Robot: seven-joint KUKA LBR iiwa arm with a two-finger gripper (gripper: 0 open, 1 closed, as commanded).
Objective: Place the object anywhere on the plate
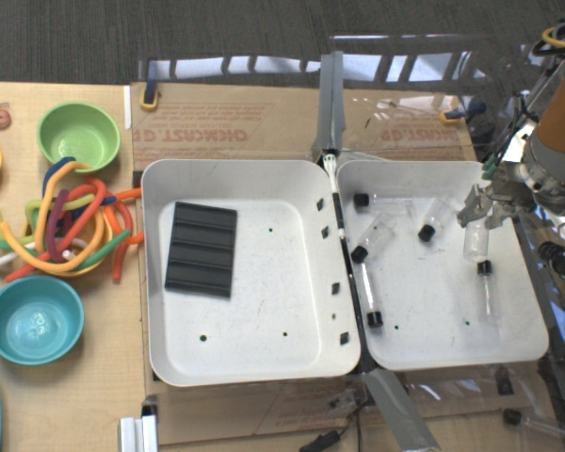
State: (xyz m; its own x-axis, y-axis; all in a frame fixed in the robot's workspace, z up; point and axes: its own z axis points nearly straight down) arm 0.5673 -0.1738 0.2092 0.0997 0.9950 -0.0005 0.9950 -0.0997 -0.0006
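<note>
Your pincer (pixel 483 217) hangs over the right bin (pixel 508 342), near its right wall and towards the far edge; from this angle you cannot tell whether it is open, closed or holding anything. The things to move are clear plastic vials with black caps, scattered across that bin's floor. One vial (pixel 476 241) lies just below the pincer, another (pixel 367 295) stretches along the bin's left wall, and a shorter one (pixel 428 226) sits nearer the middle. The plate looks to be the dark ribbed slab (pixel 201 250) lying flat in the left bin (pixel 254 361), close to its left wall.

Expect these vials to be light, stiff and slick, and being round they will likely roll or squirt out if you pinch off-centre. Take one across the middle of its body, fingers square to its long axis, not at the cap. The clear walls are hard to see, so trust the black caps for position
</note>
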